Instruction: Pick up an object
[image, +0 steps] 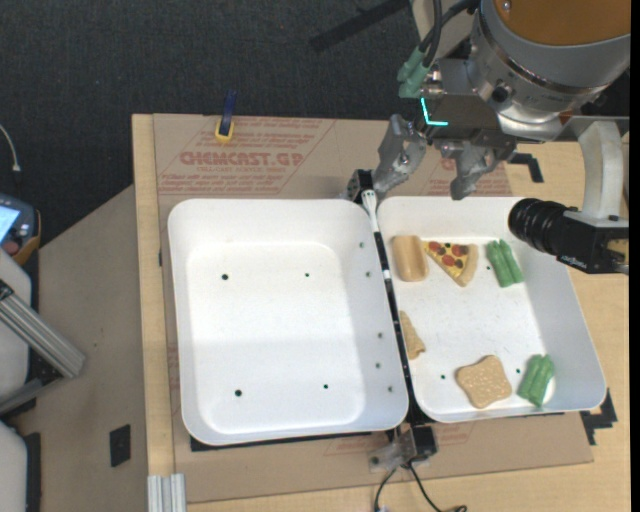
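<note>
gripper (432, 172) spread wide, holding nothing, above right bin's (575, 290) back rim | likely lining up on bread roll (407, 257) or pizza slice (451, 259) | nothing lifted yet

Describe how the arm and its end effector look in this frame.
The arm is a thick grey cylinder with an orange band at the top edge. Below it, the end effector has a dark metal body with a small cyan light, teal fittings, black cables and two grey metal fingers.

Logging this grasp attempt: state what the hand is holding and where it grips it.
Nothing is held. The hand hangs open above the far edge of the right bin, with nothing between its fingers; the pizza slice lies in the bin.
</note>
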